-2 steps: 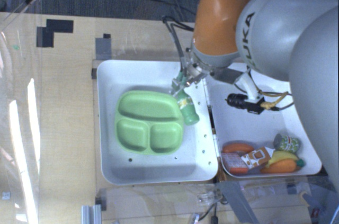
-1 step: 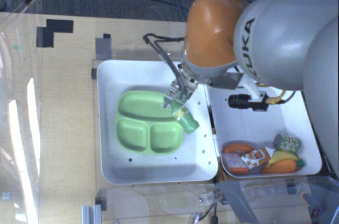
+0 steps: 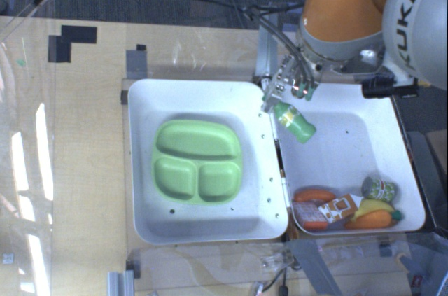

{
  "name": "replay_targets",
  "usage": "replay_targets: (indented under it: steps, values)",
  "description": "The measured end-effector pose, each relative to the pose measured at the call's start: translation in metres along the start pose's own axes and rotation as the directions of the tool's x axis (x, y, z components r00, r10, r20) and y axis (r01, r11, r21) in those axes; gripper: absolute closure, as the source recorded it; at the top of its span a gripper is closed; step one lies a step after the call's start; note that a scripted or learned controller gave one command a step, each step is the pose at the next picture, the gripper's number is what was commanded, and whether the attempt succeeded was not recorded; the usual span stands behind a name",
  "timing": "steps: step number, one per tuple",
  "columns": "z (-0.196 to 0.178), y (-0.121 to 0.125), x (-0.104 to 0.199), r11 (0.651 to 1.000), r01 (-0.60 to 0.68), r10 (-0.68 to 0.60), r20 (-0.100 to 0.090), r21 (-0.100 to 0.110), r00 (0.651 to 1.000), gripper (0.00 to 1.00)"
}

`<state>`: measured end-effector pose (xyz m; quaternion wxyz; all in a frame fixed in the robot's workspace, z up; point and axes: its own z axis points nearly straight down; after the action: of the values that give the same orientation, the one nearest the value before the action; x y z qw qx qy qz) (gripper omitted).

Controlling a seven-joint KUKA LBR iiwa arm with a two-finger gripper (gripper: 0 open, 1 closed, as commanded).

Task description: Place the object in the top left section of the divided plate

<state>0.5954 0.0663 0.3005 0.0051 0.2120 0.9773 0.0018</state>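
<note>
gripper [image 3: 274, 97]: clamps green bottle [image 3: 295, 124] by cap | bottle: tilted over right bin [image 3: 350, 137] | fingertips blurred

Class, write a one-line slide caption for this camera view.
KUKA arm's tool holds a green bottle over the right bin; green divided plate waits in the left bin.

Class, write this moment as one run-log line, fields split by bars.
hand: grips green bottle | bottle: tilted above right bin | green divided plate: in left bin | placement: not yet done

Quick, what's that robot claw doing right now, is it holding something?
Gripper: shut on the green bottle, carried tilted above the right bin.
</note>
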Motion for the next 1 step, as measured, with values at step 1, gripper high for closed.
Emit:
replay_targets:
  steps: [1]
  values:
    - [0.0487, 0.0460, 0.0458, 0.989, 0.149, -0.149, -0.003, -0.001, 0.989, 1.00]
